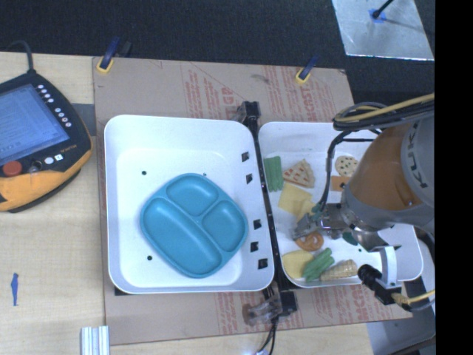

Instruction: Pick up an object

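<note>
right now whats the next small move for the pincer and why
Probably a short drop straight down, then close. The pincer hangs in the right bin just above the pretzel, with nothing seen between its fingers. Yellow cheese and green beans crowd close, so a sideways move risks a miss.

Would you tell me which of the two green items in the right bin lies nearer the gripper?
The green piece at the bin's near edge, just below the gripper; the other green strip lies farther up, by the divider.

the grey arm (392, 176) reaches in from the right, its orange band showing above the wrist, bent down and leftward. the gripper (314, 224) sits low at its left end, near the scene's near-right part.
</note>
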### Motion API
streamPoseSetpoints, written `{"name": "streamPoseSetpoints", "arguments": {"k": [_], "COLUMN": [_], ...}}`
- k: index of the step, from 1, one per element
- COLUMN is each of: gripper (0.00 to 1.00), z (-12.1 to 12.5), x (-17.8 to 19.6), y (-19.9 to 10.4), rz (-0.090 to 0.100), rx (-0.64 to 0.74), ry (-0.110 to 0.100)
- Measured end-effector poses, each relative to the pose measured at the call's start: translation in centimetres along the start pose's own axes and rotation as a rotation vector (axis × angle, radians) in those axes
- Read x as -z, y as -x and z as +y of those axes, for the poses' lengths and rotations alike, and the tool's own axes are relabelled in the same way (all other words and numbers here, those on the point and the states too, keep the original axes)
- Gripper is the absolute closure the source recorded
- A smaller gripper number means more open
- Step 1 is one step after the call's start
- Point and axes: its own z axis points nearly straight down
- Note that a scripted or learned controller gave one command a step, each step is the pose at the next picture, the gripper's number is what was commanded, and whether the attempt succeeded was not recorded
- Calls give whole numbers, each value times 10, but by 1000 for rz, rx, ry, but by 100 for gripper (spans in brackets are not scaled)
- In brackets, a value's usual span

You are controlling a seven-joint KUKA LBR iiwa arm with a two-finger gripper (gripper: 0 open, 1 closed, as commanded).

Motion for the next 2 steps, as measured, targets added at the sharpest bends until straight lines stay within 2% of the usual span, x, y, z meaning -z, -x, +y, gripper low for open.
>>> {"name": "streamPoseSetpoints", "arguments": {"k": [1,2], "gripper": [0,0], "z": [-12,30], "x": [0,0], "y": [-5,-4], "rz": [2,0], "rx": [0,2], "ry": [-5,3]}}
